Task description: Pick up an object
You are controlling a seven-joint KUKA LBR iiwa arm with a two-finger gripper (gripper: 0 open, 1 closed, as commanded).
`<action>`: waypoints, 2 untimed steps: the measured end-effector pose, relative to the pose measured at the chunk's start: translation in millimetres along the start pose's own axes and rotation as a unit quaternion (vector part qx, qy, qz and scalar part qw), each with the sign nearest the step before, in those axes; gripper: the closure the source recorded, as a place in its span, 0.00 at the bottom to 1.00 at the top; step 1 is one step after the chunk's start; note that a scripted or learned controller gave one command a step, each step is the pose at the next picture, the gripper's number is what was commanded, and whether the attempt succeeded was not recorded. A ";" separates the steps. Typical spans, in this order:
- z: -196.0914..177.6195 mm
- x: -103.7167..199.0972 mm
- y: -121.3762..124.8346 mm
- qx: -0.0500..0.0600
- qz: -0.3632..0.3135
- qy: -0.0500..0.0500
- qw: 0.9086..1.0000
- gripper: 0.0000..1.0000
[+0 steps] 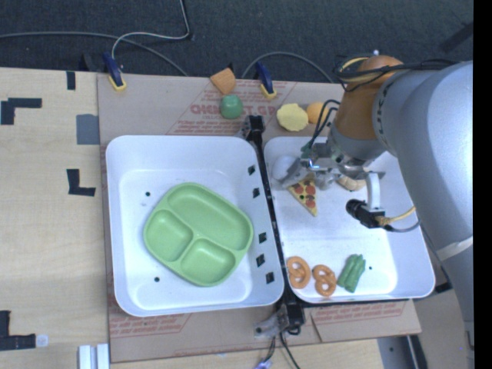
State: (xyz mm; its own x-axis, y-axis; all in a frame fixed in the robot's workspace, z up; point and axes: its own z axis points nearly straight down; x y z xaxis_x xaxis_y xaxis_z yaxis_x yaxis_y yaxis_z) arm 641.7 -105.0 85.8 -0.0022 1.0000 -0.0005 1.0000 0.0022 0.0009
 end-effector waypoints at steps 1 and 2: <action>0.0 9.7 -6.5 -0.001 0.001 -0.001 1.000 0.00; 0.0 1.7 -2.4 -0.001 0.000 0.000 1.000 0.00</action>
State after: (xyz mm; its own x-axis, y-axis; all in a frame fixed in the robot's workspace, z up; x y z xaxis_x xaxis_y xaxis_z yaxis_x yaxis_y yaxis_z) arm 639.3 -103.3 85.8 -0.0017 1.0000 -0.0007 1.0000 0.0017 0.0022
